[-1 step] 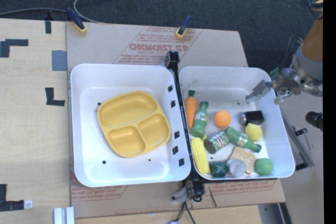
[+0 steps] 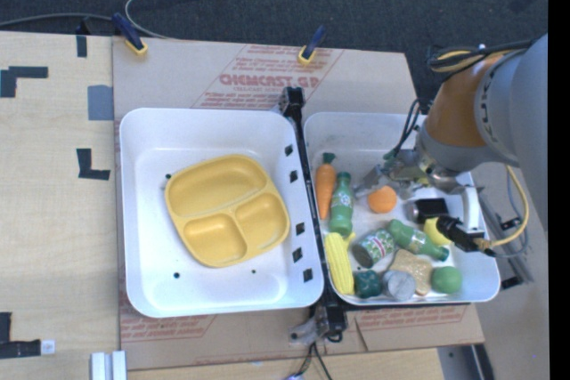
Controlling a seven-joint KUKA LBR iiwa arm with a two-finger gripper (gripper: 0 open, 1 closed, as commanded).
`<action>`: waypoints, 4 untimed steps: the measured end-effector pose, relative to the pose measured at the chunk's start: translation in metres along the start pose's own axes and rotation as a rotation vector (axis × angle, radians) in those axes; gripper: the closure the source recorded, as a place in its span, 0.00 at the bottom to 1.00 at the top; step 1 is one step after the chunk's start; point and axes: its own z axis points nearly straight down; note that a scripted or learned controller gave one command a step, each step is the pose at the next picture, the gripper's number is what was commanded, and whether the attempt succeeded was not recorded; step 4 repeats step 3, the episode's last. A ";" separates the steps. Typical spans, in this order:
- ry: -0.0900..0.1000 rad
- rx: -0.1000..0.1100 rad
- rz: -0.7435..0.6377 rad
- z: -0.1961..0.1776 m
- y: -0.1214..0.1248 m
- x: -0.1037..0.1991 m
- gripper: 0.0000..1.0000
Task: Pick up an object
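My gripper (image 2: 390,176) reaches down into the right bin (image 2: 356,125), just above and beside a small orange ball (image 2: 383,199). Left of it lie a carrot (image 2: 326,182) and a green bottle (image 2: 342,205). Toward the front of the bin are a corn cob (image 2: 338,258), a green-labelled can (image 2: 376,246), a second green bottle (image 2: 417,238), a yellow piece (image 2: 436,231), a green lime (image 2: 447,279) and a broccoli piece (image 2: 368,284). Nothing visibly hangs from the gripper.
The left bin (image 2: 142,191) holds a yellow divided plate (image 2: 227,209). A black divider with clips (image 2: 298,191) runs between the bins. The arm's orange band (image 2: 454,111) and cables (image 2: 508,218) hang over the right bin's far-right side.
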 end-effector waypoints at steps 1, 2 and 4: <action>-0.011 -0.005 0.006 -0.001 -0.024 0.042 0.00; -0.003 -0.001 0.001 0.000 0.022 0.030 0.00; -0.002 -0.001 0.000 -0.010 0.022 0.030 1.00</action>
